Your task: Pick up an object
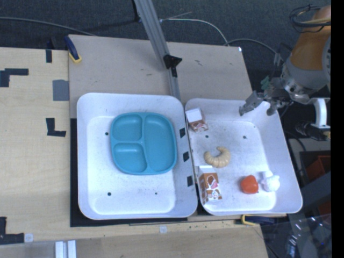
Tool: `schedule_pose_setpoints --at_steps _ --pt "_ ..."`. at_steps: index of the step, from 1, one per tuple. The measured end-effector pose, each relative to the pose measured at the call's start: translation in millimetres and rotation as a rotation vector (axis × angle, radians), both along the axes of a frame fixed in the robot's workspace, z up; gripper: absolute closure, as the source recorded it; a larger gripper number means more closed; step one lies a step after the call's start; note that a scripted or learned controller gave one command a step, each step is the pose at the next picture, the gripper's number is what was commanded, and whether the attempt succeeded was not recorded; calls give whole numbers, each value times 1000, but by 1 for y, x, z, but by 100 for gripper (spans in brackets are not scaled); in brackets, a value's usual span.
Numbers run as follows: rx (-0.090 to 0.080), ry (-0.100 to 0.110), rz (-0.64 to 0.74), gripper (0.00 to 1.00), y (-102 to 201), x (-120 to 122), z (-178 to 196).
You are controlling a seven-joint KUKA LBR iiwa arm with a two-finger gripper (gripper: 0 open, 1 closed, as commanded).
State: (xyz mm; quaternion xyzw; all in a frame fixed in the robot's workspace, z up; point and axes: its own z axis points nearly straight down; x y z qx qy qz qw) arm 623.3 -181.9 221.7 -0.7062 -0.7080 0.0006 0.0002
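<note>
You have the gripper hanging over the far right corner of the right bin; whether it is released or clenched cannot be told from this slant, and nothing shows in its grasp. Candidates all lie in that bin: a croissant near the middle of the floor, a small carton against the left wall at the far end, a second carton at the near left corner, a tomato-like red fruit near the near edge, and a white crumpled piece touching or just beside it on the right. The left bin holds a blue sectioned plate at its centre, flat and likely hard to pinch. Judgement: the croissant is your best target, since it stands apart from walls and neighbours. Bring the tool above it first, then descend straight, setting the pinch across its narrow body rather than along the curve. Avoid both cartons: the walls beside them leave little room on one side. The red fruit may roll, and its white neighbour may be caught with it.
</note>
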Motion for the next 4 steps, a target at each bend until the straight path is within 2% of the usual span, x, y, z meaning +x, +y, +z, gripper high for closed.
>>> schedule_pose_setpoints --at_steps 1,2,3,4 --pt "0 0 0 0 0 0 0" --pt "0 5 -1 0 0 -7 -46" --pt "1 7 -2 0 -4 -13 -109" --pt "0 2 -1 0 -3 -14 -135"
